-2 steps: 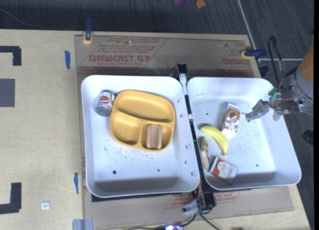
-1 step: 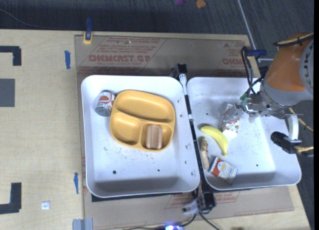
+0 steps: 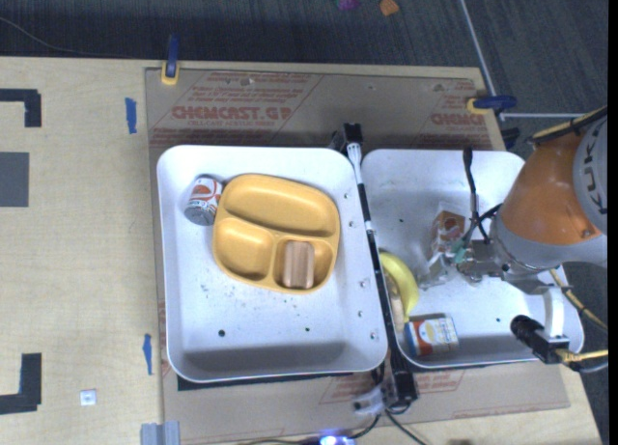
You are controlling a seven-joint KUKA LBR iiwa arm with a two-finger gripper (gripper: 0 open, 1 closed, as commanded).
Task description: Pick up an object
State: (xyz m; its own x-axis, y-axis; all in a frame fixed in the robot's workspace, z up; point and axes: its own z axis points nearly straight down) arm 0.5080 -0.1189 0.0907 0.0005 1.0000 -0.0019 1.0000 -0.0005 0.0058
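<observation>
Bins sit side by side on the bench: the left bin [image 3: 193, 337] holds a yellow divided tray [image 3: 253, 226] in its upper middle, with a tan block [image 3: 296, 264] resting in the tray's lower right compartment and a small can [image 3: 202, 200] lying just beside the tray's upper left edge. The right bin [image 3: 492, 342] holds a banana [image 3: 402, 282] along its left wall, a small box with a red and white label [image 3: 432, 334] just below it near the lower edge, and a crumpled clear packet [image 3: 448, 225] near the middle. The arm [image 3: 550, 202] reaches in from the right of the frame, its gripper [image 3: 446, 262] low over the right bin between the packet and the banana; I cannot tell whether the claw is released or clenched.
</observation>
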